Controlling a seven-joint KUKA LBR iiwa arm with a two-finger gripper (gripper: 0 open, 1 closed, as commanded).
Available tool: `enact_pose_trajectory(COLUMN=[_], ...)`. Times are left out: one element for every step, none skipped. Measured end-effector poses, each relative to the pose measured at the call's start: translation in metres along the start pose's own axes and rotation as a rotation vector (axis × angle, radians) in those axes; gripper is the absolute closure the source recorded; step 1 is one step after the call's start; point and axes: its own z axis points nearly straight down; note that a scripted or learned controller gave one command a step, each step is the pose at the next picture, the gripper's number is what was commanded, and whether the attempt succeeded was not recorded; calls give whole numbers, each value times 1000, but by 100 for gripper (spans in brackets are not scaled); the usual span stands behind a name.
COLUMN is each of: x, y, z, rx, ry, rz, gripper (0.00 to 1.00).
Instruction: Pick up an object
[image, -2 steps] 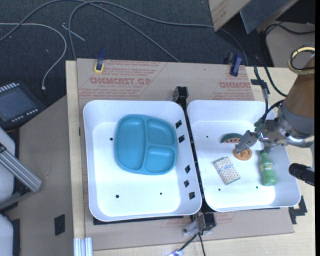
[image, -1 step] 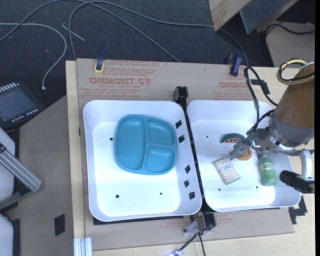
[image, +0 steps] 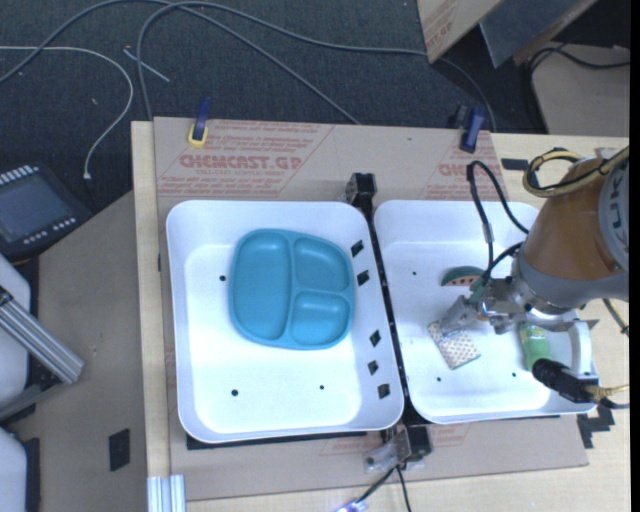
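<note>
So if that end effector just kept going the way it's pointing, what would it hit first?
Most likely the small speckled packet lying just ahead of the end effector in the right bin. Depth is hard to judge from above.

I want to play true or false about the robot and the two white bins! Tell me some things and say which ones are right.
1. A blue divided plate lies in the left bin. True.
2. The plate has one single section. False: it has three compartments.
3. The tool is down in the right bin. True.
4. A green object lies in the left bin. False: it is in the right bin, near the arm.
5. A small patterned object lies just below the tool in the right bin. True.
</note>
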Motion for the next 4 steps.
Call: enact_pose_trajectory(x=[1,0,-1,-7], y=[2,5,9,19], z=[28,13,-51,-105], rx=[-9,-22,-15,-16], ry=[2,-4,-5,-5], rz=[0,0,-1,-1], gripper=[0,100,100,100])
